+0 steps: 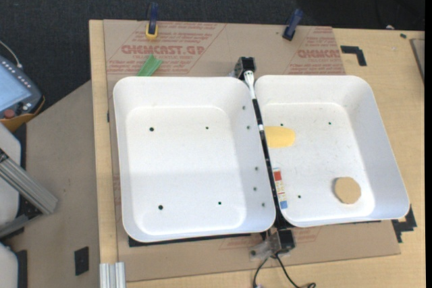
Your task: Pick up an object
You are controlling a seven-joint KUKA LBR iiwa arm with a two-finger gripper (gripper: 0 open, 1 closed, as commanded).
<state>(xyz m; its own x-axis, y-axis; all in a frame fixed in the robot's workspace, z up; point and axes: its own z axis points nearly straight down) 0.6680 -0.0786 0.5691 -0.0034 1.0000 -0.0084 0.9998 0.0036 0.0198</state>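
Two objects lie in the right bin [378,138]. A flat yellow piece [279,137] rests near the bin's left wall, close to the divider between the bins. A round tan disc [347,190] sits toward the bin's front right corner. Both lie loose on the white floor, well apart from each other.
The left bin [135,145] stands beside the right one on a cardboard sheet [202,44]. A green strip [149,65] lies on the cardboard behind the left bin. Blue clamps [292,23] hold the cardboard's far edge. A small red and blue label [279,187] is on the divider.
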